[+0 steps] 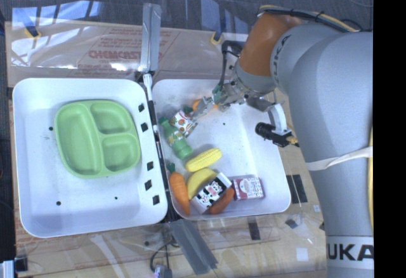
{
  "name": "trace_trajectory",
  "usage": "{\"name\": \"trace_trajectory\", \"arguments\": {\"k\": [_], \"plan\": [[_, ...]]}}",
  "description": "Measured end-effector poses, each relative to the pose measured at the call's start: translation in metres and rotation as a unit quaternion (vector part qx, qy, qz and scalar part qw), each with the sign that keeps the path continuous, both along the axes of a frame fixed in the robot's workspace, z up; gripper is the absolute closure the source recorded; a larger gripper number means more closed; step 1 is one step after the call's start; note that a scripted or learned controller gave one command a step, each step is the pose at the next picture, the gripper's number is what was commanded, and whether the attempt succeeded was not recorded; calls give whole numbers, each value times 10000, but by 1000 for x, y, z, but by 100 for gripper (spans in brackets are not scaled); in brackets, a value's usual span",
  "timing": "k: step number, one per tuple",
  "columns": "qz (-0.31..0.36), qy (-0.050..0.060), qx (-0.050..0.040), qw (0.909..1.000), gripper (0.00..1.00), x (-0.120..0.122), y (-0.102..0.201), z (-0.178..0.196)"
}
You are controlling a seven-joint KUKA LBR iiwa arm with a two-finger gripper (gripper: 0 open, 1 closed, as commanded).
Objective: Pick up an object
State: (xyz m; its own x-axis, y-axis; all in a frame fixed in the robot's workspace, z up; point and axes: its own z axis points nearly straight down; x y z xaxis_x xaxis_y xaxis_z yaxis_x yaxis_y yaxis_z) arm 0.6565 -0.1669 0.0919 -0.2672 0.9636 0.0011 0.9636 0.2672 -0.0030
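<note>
**Claw low over the top of the right bin**

I see the arm reaching in from the right, its orange band above the wrist, with the claw down at the upper part of the right bin. The tip is too small and cluttered for me to make out, so I cannot tell whether it is released, clenched or grasping anything.

Just left of the claw and a little below it lies a small orange-and-white carton, with a green toy beside and under that. A small orange piece sits right next to the claw tip; I cannot tell whether they touch.

Further below the claw lie a corn cob and a banana, close together. Beneath those, along the near wall, I see a carrot, a black-and-white carton and a red box.

Well to the claw's left, the left bin holds a green divided plate.
</note>
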Motion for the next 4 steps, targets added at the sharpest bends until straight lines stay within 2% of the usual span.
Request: {"name": "trace_trajectory", "arguments": {"k": [1, 2, 3, 4], "plan": [[-388, -21, -7, 9992, 0, 1, -12, 1], [-395, 6, -2, 9992, 0, 0, 18, 0], [-405, -19, -5, 9992, 0, 1, 4, 1], [-874, -17, -7, 9962, 0, 1, -16, 1]]}}
